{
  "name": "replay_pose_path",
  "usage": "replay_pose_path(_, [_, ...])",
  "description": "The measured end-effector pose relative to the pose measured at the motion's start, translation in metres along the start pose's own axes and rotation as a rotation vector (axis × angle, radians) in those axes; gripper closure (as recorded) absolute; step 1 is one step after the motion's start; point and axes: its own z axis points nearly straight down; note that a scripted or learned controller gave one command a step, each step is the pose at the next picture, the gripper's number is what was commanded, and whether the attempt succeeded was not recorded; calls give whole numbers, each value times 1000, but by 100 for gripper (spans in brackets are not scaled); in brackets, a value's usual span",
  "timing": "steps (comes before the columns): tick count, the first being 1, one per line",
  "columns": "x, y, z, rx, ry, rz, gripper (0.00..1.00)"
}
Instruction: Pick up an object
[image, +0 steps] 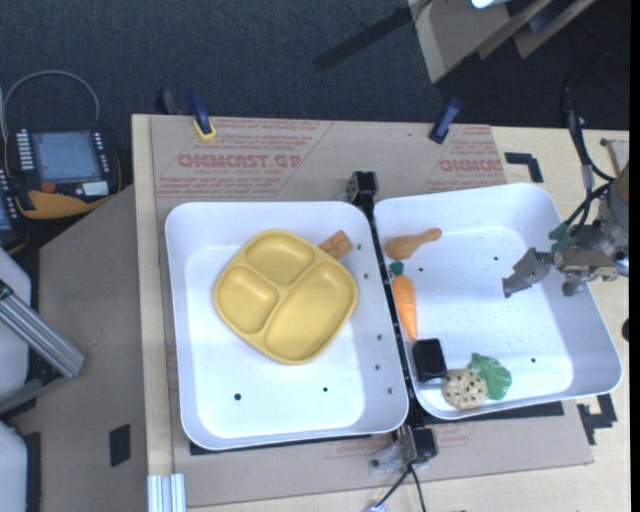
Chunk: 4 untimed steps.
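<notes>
While the carrot (404, 306) is lying at frame center, I am seeing the gripper (545, 272) hovering spread wide and gripping nothing at right.

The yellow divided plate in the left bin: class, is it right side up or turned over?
Right side up. The yellow divided plate shows its three hollow compartments facing the camera, with raised ridges between them.

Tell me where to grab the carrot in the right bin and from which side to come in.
Grip the carrot across its orange body near the middle, coming straight down from above. It lies flat and lengthwise along the right bin's left wall, so the fingers should probably close across its narrow width, clear of the black block.
</notes>
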Motion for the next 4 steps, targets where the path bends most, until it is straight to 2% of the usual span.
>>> replay_pose_path(1, [1, 2, -6, -13, -3, -4, 0])
replay_pose_path(2, [5, 4, 56, -5, 0, -3, 0])
replay_pose_path(3, [-3, -2, 109, -7, 0, -2, 0])
replay_pose_path(4, [6, -7, 164, -7, 0, -4, 0])
